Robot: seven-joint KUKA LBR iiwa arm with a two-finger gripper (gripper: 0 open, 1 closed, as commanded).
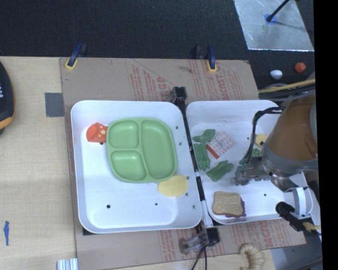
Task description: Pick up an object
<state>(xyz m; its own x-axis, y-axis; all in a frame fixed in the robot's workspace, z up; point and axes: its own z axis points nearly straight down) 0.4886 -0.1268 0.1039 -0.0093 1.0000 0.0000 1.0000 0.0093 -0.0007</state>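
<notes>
Arm [293, 135] comes in from the right over the right bin [234, 107]. Gripper [249, 175] hangs low in that bin's middle, just right of a green leafy piece [220, 170]; can't tell how far the fingers are apart, nothing seen between them. Other green pieces [202, 147] lie by the bin's left edge, w/ a red-and-white packet [219, 142] beside them. Slice of bread [228, 204] sits near the bin's front edge. Left bin [94, 212]: green divided plate [142, 149] in the centre, red thing [96, 132] touching the plate's left side, yellow piece [173, 186] at the plate's front-right corner.
</notes>
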